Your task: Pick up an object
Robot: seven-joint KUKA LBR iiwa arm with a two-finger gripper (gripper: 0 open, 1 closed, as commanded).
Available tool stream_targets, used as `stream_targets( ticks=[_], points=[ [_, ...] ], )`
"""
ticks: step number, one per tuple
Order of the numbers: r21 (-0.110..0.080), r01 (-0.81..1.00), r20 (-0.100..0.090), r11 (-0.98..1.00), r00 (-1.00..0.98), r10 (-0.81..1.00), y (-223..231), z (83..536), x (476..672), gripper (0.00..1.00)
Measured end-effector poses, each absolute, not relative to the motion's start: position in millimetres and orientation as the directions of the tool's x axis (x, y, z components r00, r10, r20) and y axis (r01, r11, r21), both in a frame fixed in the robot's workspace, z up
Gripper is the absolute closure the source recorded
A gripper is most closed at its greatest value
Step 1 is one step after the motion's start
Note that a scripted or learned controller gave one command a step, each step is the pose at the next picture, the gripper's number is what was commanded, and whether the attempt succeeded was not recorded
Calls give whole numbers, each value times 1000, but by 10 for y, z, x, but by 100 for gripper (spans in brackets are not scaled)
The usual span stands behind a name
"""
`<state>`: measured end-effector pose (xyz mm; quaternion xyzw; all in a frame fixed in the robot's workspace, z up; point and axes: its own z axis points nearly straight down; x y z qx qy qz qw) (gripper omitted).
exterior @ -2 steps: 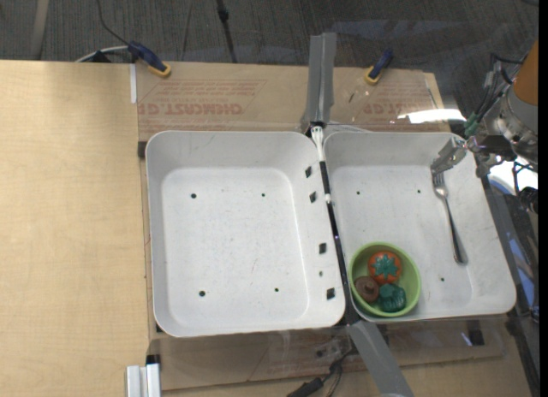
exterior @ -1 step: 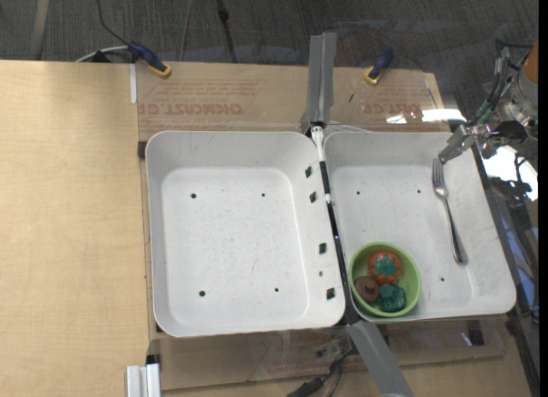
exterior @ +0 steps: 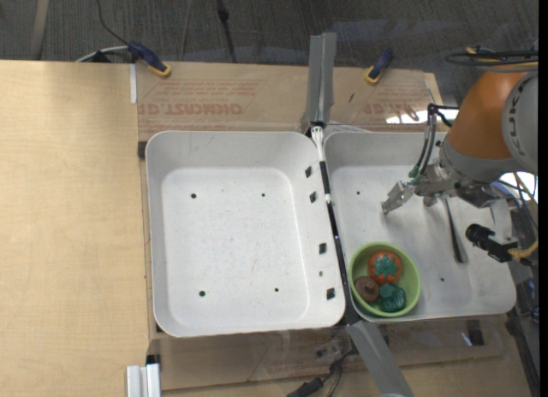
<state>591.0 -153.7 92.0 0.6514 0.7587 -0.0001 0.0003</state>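
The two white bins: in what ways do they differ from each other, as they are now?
The right bin holds a green bowl with small objects in it, at its near left corner; the left bin shows just its bare speckled floor. The gripper hangs over the right bin, not over the left bin. The left bin lies in full sight, while the arm covers part of the right bin. Both are shallow, white and round-cornered, side by side.

Two shallow white plastic bins (exterior: pixel 235 151) look smooth and matt, faintly speckled. The pale wooden tabletop (exterior: pixel 64 216) shows fine grain. A small green plastic bowl (exterior: pixel 409 294) looks glossy.
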Motion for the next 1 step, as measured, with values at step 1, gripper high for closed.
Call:
stream_targets(
  ticks=[1],
  points=[
    [3, 937, -4, 348, -348, 937, -2133, 1781, 6276, 0]
  ],
)
